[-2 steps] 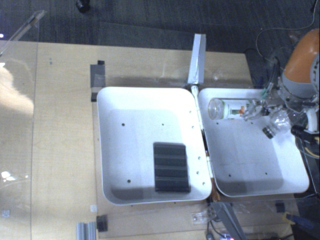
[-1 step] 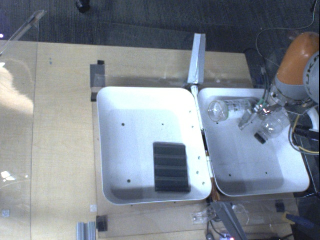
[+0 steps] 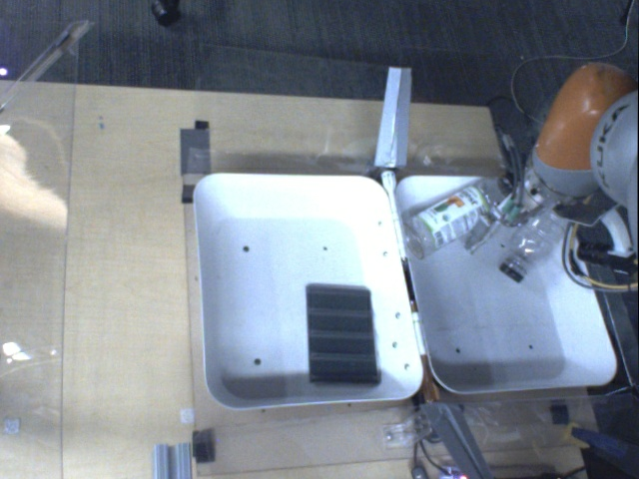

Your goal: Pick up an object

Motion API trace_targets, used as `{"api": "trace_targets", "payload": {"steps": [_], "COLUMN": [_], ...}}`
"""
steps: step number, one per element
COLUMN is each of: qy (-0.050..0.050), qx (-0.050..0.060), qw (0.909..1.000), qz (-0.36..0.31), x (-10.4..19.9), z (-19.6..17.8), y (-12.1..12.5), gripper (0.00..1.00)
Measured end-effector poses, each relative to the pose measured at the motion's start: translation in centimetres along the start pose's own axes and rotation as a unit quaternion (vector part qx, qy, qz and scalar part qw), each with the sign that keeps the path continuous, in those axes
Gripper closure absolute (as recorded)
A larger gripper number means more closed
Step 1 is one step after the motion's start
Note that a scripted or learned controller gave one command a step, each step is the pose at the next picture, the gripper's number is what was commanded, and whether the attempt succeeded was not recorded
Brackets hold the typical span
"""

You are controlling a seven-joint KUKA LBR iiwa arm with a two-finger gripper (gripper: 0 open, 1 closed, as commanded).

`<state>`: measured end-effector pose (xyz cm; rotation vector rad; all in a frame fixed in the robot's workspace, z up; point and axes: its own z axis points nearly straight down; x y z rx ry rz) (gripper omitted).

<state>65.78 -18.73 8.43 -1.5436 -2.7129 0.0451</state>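
Two shallow white bins sit side by side on your bench: the left bin (image 3: 230, 297) contains a black ribbed block (image 3: 342, 334) lying flat near its front edge, and the right bin (image 3: 529, 357) contains a clear bottle with a green-and-white label (image 3: 451, 217) lying on its side at the back left corner. You see the gripper (image 3: 515, 230) low over the right bin's back area, just beside the bottle's right end. You cannot tell how far it is open or whether it grips the bottle.
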Motion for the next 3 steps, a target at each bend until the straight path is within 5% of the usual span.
{"api": "trace_targets", "payload": {"steps": [1, 2, 3], "qy": [-0.002, 0.002, -0.011], "qx": [0.004, 0.001, -0.006], "qw": [1.0, 0.9998, 0.9996], "qz": [0.004, 0.021, 0.025], "x": [-0.5, -1.0, -2.0], "z": [-1.1, -0.1, -0.5], "y": [-0.6, -0.5, -0.8], "gripper": [1.0, 1.0, 0.0]}}
